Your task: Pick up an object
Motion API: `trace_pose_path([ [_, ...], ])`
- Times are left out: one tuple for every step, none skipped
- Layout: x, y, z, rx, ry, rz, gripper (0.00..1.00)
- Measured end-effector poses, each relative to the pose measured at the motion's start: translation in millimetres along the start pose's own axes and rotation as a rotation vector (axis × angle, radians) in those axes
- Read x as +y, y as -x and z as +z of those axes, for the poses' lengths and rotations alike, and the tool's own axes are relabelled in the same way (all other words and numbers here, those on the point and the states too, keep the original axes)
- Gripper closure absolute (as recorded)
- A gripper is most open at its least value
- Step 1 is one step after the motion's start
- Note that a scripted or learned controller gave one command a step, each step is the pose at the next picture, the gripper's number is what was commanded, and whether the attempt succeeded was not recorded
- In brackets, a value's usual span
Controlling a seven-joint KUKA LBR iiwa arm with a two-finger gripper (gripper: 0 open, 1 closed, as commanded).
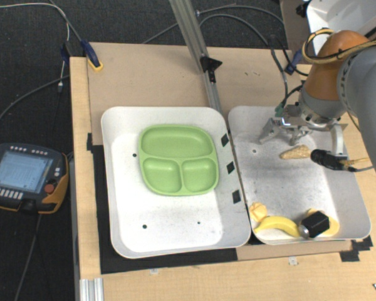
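- A pendant (22,177) with a lit screen lies off the bench, at 9 o'clock of the bins.
- The left bin (169,231) holds a green plate (178,158) with three compartments, lying flat in the bin's upper half.
- The right bin (282,187) touches the left bin along its 9 o'clock side.
- A banana (277,223) lies against the right bin's 6 o'clock rim, at about 6 o'clock of the gripper and well apart from it.
- The gripper (282,138) hangs over the 12 o'clock part of the right bin, its fingers spread wide with nothing between them.
- A tan piece (296,153), small and tapered, lies on the bin floor just beside the gripper at about 4 o'clock, outside the fingers; whether it touches one cannot be told.
- A black block (315,223) sits touching the banana's 3 o'clock end, at 5 o'clock of the gripper and well apart from it.
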State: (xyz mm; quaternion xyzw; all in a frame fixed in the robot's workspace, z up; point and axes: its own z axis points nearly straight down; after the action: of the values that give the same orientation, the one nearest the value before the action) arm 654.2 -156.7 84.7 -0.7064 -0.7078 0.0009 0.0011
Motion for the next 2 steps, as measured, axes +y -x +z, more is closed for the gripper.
trace_pose_path([
  [1.6,0.2,-13.5,-0.002,0.005,-0.001,1.00],
  [-6.0,-1.9,-64.5,-0.001,0.009,0.002,1.00],
])
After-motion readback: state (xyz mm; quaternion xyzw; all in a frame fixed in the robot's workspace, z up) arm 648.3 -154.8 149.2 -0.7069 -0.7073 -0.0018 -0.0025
